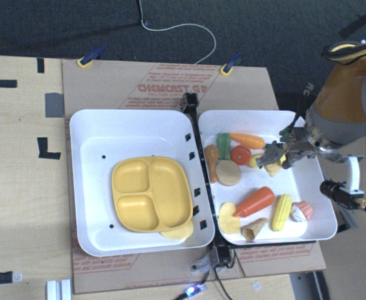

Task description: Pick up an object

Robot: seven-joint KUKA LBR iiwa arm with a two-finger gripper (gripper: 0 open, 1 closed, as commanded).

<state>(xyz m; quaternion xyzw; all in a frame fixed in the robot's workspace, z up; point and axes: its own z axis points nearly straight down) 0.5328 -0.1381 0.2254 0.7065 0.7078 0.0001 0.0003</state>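
Camera view gives me two bins: left bin (82, 167) holds one yellow tray (150, 192); right bin (314, 227) holds about ten toy foods. Gripper (272, 157) hovers there; grip I cannot tell.

1. the tool (271, 157) hangs over the right bin's upper middle, with a small yellow piece (272, 167) at its tip; whether it grips that piece cannot be told.
2. red tomato (241, 154), round, just left of the tool.
3. orange carrot (248, 140), lying flat, up and left of the tool.
4. green vegetable (224, 147), upright, further left past the tomato.
5. tan round bun (228, 174), below-left of the tool.
6. large orange-red carrot (255, 202), tilted, below the tool.
7. yellow corn cob (281, 212), just right of that carrot.
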